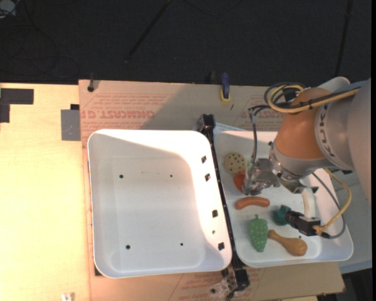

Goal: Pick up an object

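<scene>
My gripper (pixel 254 179) hangs low in the right bin (pixel 338 246), at its upper middle. A small red thing (pixel 239 181) lies right against the gripper's left side and is partly hidden by it. Just below the gripper lies an orange-red sausage (pixel 252 202). A round beige biscuit with dark dots (pixel 234 162) sits up and to the left. Nearer the front are a green bunch of grapes (pixel 258 233), a tan drumstick-shaped piece (pixel 289 243) and a small teal thing (pixel 281 215).
The left bin (pixel 106 168) lies beside the right one, with a black divider and clips (pixel 214 180) between them. The arm's orange band (pixel 299 133) and grey body cover the right bin's upper right part. Cardboard (pixel 144 108) lies under both bins.
</scene>
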Available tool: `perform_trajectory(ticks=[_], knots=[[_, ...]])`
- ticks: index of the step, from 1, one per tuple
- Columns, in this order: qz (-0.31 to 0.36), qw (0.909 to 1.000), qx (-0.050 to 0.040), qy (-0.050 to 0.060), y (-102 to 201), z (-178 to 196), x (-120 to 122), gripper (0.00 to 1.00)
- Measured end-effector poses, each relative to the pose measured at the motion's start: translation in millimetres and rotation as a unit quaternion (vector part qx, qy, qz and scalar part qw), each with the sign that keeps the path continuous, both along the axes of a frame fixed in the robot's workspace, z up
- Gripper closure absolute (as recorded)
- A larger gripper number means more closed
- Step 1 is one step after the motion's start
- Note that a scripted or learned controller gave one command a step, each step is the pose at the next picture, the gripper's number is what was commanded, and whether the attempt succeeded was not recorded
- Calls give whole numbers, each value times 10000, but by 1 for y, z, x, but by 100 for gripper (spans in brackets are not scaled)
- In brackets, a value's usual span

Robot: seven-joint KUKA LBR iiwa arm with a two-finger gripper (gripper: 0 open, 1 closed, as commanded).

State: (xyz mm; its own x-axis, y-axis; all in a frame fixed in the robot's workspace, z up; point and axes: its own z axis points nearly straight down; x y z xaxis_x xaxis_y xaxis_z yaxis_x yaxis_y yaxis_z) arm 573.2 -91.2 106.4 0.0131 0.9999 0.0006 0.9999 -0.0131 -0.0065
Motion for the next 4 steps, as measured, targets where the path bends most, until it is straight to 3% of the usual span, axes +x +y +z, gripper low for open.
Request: perform_trajectory(ticks=[1,2,3,4], knots=[[-34,10000,-1,6,-1,9,0,100],[85,9999,-2,-84,27,133,2,100],[51,10000,4,-5,12,155,-98,100],[86,9999,-2,-114,52,358,-96,100]])
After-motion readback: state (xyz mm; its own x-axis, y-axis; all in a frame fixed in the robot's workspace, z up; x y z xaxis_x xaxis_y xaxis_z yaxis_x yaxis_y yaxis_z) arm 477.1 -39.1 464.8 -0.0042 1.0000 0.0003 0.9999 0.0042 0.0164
